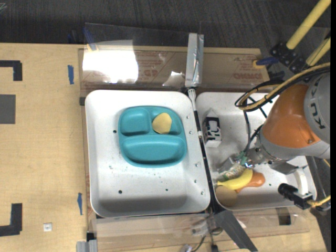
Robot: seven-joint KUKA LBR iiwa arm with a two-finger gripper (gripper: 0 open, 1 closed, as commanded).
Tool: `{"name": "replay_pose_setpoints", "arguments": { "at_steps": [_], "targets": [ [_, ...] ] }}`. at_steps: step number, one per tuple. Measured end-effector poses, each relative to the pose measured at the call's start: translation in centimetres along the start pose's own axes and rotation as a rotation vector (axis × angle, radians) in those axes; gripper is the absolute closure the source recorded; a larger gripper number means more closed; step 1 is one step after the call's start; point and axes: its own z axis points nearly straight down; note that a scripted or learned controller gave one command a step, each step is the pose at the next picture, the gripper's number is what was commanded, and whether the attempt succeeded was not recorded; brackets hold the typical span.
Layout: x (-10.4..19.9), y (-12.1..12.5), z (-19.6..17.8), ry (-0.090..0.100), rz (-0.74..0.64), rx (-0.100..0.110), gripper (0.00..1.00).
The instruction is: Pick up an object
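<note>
Left bin [105,156]: holds a teal divided plate [152,136].
Yellow lump [162,123]: sits in the plate's upper right compartment.
Right bin [228,106]: just right of the plate's bin, walls touching.
Banana [237,180]: low in the right bin, well right of the plate, against an orange object [255,179].
Pincer [244,160]: right of the plate, just above the banana; its state cannot be told.

I see two shallow white plastic bins [100,156] with a smooth, slightly shiny surface. The teal divided plastic tray [152,146] looks matt. The yellow plastic banana [236,181] looks glossy. The light wooden bench top [42,140] looks matt, and the orange wrist band [291,125] looks smooth.
</note>
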Motion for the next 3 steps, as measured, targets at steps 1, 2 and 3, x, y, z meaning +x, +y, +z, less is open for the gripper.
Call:
{"name": "replay_pose_setpoints", "arguments": {
  "at_steps": [1,2,3],
  "targets": [
    [-0.5,0.3,-1.3,-0.012,0.005,-0.012,1.0],
    [3.0,-1.0,-21.5,-0.003,-0.21,0.003,1.0],
    [0.8,-1.6,-23.3,-0.001,-0.556,0.008,1.0]
  ]
}}
